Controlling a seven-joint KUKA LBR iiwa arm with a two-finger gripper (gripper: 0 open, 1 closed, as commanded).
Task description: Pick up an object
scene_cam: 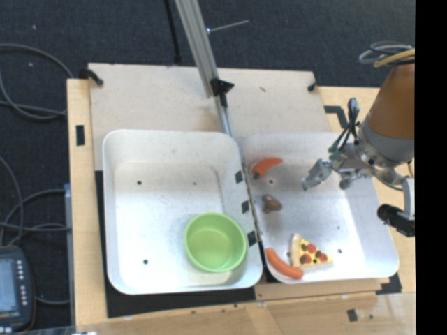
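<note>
In the right bin, an orange curved piece lies near the left wall. A small brown lump sits just below it. At the bin's front are a pizza slice toy and an orange sausage. A green bowl stands at the front right of the left bin. My gripper hangs over the upper middle of the right bin, to the right of the orange piece. It is open, with nothing between its fingers.
A slanted metal pole reaches down to the bench behind the wall between the bins. Cables lie on the dark floor at the left. The arm's orange band is over the right bin's far right edge.
</note>
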